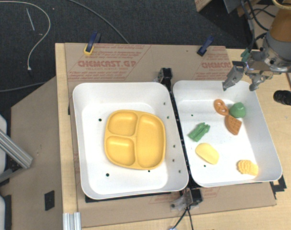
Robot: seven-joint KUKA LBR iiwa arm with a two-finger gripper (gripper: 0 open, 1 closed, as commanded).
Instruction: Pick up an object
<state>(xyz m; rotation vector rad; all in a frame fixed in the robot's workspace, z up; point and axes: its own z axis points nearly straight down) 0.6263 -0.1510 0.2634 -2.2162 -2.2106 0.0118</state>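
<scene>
Hand (242, 84) open, fingers spread and gripping nothing, hovering over far edge of right bin (274, 147), just above pretzel (221, 107) and green ball (238, 110).

Gripper (242, 84) grey w/ a teal patch; arm above it grey w/ orange band (283, 28). Just below gripper: orange pretzel (221, 107), round green toy (238, 110), brown-orange waffle-pattern piece (233, 125). Further down, to its left: green bean-like toy (198, 131), pale yellow lump (207, 153); yellow corn-textured piece (247, 167) lowest. Both bins white (261, 177). Far left of gripper: yellow 3-section plate (135, 139). Bench tan cardboard w/ red lettering (107, 63), blue clamps (92, 42).
</scene>
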